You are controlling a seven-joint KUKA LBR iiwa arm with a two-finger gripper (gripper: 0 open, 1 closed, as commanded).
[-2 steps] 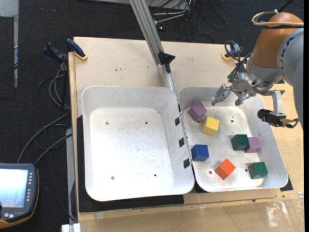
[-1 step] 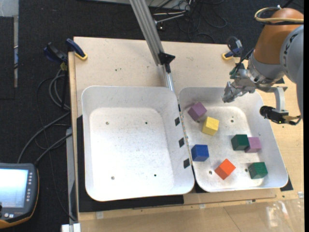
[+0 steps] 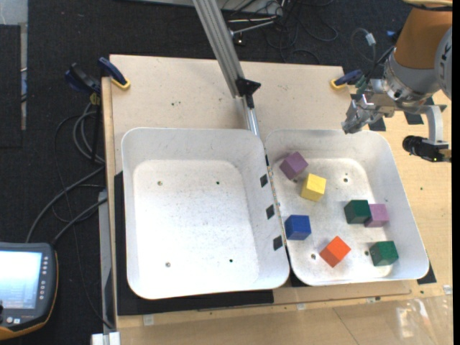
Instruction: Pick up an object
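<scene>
While hanging at one o'clock above the right bin (image 3: 402, 192), gripper (image 3: 357, 121) state unreadable; poised for cubes, purple cube (image 3: 293, 165) nearest.

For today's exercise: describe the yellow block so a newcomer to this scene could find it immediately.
Look in the right bin of the two white bins. Near its far left side the yellow block sits just beside a purple block. It is the only yellow piece among the coloured blocks.

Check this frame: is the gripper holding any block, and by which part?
Nothing is held. The gripper hangs above the right bin's far rim, with nothing between its fingers; all seven blocks, including the nearest purple block, lie in that bin.
</scene>
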